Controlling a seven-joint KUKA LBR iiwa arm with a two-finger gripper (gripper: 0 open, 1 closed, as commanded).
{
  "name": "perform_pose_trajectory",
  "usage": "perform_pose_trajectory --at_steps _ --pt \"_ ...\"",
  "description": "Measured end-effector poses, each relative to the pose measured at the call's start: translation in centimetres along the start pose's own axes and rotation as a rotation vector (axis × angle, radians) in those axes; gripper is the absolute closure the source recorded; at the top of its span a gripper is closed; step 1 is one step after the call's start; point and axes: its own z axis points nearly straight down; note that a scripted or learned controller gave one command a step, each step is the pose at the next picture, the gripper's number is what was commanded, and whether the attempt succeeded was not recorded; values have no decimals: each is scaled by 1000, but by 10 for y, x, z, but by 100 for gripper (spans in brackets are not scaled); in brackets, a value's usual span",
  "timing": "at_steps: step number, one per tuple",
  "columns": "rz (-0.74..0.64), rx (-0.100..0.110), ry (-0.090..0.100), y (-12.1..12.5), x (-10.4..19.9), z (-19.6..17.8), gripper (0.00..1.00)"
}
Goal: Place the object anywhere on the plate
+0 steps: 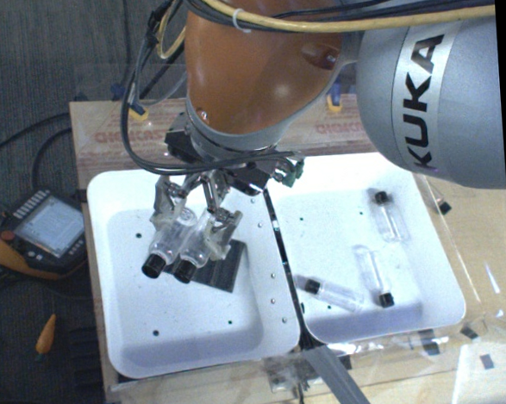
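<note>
Jaws [172, 265] overlap dark plate [220, 268], hiding any object.

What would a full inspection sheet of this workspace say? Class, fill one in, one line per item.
Surface: two shallow white bins, left bin and right bin, side by side on a wooden bench.
Job's things: a dark flat plate lies in the left bin; three clear tubes with black caps, tube one, tube two and tube three, lie in the right bin.
Clutter: nothing seen in the bins.
Grippers: the gripper hangs over the left bin beside the plate, nothing between its fingers.
Cables: black and yellow cables loop around the arm's wrist.
Surroundings: a handheld controller and an orange tool on the grey floor.
</note>
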Motion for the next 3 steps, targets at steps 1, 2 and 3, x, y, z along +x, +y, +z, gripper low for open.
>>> perform_pose_trajectory --at_steps 1,2,3 --pt "-207 -1 4 14 16 98 100" --pt "-364 -2 2 -28 -15 100 100" --pt "-425 -4 2 3 13 142 100"
